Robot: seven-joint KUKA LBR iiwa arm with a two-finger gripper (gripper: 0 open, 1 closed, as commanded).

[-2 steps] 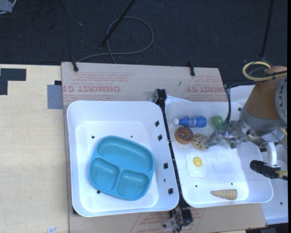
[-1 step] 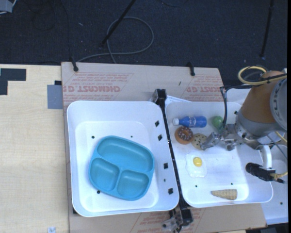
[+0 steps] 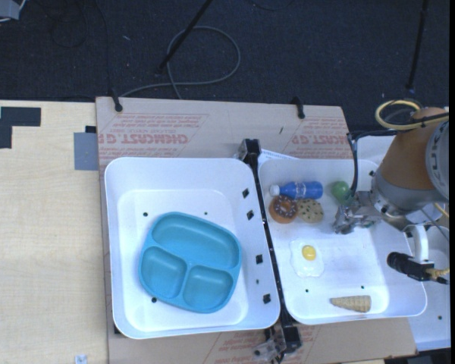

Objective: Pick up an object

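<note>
The right bin (image 3: 398, 298) holds a blue bottle (image 3: 302, 190) lying on its side, a doughnut (image 3: 283, 209), a cookie (image 3: 311, 211), a green ball (image 3: 340, 190), a fried egg (image 3: 308, 257) and a wedge-shaped pastry (image 3: 352, 303). My gripper (image 3: 346, 223) hangs low over this bin, just right of the cookie and below the green ball. The arm reaches in from the right. I see nothing held between the fingers.
The left bin (image 3: 125, 180) contains a blue divided plate (image 3: 189, 262). A black divider (image 3: 259, 233) runs between the bins. Cardboard (image 3: 212, 127) lies under both bins, and a pale wooden bench top (image 3: 38, 233) spreads to the left.
</note>
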